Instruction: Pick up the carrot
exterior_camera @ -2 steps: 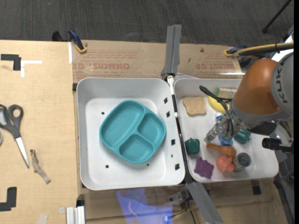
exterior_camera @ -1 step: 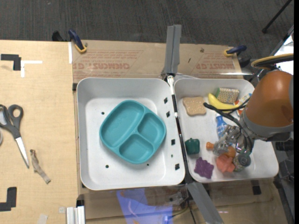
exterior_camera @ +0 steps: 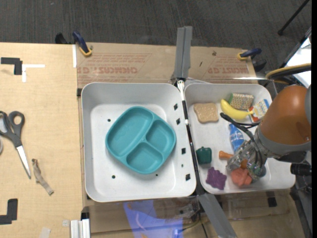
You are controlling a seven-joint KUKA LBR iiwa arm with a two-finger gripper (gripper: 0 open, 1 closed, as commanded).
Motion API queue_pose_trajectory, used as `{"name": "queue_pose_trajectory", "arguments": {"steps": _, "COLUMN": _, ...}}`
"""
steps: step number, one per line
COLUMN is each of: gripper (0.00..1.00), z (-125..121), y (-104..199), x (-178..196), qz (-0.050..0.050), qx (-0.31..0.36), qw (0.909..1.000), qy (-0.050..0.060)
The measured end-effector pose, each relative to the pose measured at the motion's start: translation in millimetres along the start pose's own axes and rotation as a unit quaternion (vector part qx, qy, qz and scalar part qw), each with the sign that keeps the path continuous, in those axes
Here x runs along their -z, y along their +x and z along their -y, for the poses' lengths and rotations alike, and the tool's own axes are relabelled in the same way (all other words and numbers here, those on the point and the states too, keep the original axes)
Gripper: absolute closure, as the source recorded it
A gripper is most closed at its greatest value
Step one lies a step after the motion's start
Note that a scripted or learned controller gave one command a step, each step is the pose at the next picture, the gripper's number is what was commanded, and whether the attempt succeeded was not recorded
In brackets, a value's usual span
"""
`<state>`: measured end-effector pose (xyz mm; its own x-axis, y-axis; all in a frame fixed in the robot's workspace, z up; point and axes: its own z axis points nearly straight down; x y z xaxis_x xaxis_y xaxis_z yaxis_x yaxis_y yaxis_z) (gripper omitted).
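Observation:
The carrot shows as a small orange stub on the floor of the right bin, just right of a green pepper. Its right end runs under the gripper, which is low in the bin's front half and hides it. The gripper's clear, cluttered parts blur against the objects below. The arm's orange band sits above the bin's right side.
Around the gripper lie a red-orange lump, purple grapes, the green pepper and a blue packet. Toast and a banana lie farther back. The left bin holds a teal divided plate.

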<state>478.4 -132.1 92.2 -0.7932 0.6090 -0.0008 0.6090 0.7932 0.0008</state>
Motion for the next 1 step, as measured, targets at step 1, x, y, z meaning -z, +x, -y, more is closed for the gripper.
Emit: {"name": "queue_pose_trajectory", "arguments": {"steps": 1, "gripper": 1.00, "z": -23.2, "y": 18.6, "x": -0.9, "qz": 0.000, "qx": -0.234, "qw": 0.9722, "qy": 0.001}}
